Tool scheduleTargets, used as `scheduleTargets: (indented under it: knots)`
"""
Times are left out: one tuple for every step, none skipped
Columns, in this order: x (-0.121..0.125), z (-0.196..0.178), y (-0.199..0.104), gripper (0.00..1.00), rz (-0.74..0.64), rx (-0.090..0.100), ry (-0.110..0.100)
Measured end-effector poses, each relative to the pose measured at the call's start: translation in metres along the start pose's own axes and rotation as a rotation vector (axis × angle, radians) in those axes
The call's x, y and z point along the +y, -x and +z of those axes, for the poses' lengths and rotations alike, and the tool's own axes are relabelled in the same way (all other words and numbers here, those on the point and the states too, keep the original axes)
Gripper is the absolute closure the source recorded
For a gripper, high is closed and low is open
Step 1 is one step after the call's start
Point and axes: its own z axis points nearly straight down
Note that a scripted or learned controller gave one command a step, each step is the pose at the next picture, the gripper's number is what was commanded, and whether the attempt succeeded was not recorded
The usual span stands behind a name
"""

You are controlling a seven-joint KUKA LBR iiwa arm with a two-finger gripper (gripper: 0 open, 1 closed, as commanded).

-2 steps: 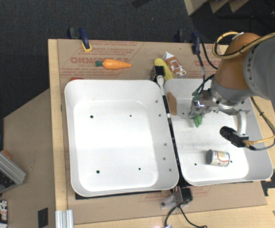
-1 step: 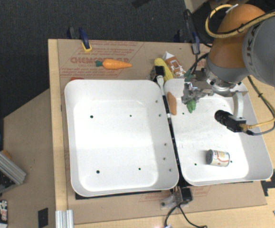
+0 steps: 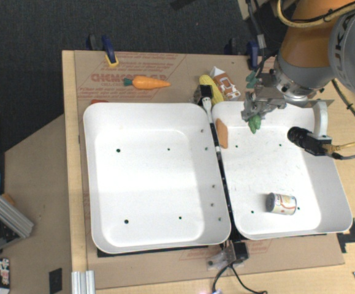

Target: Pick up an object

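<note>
My gripper (image 3: 254, 116) hangs over the far left part of the right bin (image 3: 324, 225). A small green object (image 3: 254, 125) sticks out between its fingertips, just above the bin floor, and the fingers are shut on it. A small tin can (image 3: 281, 203) lies on its side near the front of the same bin. An orange-brown sausage-shaped piece (image 3: 222, 134) lies along that bin's left wall, left of the gripper.
The left bin (image 3: 97, 182) sits beside the right one. Behind the bins, on the cardboard, lie a toy carrot (image 3: 148, 83), a yellow piece (image 3: 208, 84) and a small brown packet (image 3: 227, 86). A black unit (image 3: 306, 140) juts from the arm over the right bin.
</note>
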Motion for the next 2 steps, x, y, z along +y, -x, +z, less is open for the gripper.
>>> scheduleTargets:
  knots:
    - [-0.039, -0.026, 0.003, 1.0, 0.004, 0.002, -0.01]
    - [-0.065, -0.08, -0.04, 1.0, -0.002, 0.002, -0.002]
